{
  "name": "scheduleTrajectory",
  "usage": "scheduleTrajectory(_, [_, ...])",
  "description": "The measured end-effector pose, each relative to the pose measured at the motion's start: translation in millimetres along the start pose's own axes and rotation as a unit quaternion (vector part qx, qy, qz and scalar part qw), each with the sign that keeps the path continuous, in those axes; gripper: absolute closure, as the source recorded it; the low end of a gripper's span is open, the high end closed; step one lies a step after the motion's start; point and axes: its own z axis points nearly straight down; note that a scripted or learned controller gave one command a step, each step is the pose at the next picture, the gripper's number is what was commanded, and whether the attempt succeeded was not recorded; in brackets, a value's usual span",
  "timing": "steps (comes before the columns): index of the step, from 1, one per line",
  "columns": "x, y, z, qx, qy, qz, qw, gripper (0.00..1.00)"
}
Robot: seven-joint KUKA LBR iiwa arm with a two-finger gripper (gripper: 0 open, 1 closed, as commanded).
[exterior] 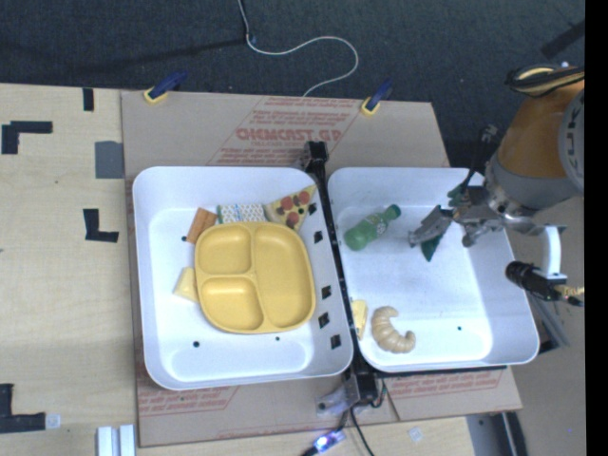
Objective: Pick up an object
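Note:
My gripper [448, 233] hangs over the upper right part of the right bin [475, 345], with its two fingers spread apart and nothing clearly between them. A small dark green piece [434, 247] shows just under the left finger; whether it touches that finger I cannot tell. A green bottle [370, 227] lies on its side to the left of the gripper. A tan croissant [392, 331] rests near the bin's front, beside a small yellow piece [358, 313] at the left wall.
The left bin [157, 340] holds a yellow divided plate [256, 275], a pizza slice [294, 205], a brown stick [201, 224], a yellow wedge [184, 283] and a patterned item [239, 213]. A black divider [325, 255] separates the bins.

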Motion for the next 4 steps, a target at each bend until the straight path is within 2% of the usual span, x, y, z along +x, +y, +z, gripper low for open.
scheduleTrajectory(1, [1,6,62,0.0,0.0,0.0,1.0,0.0])
scheduleTrajectory(2, [2,6,92,-0.002,-0.001,-0.001,1.0,0.0])
scheduleTrajectory(3, [2,7,80,-0.003,-0.001,-0.001,1.0,1.0])
scheduleTrajectory(4, [0,8,18,-0.004,0.0,0.0,1.0,1.0])
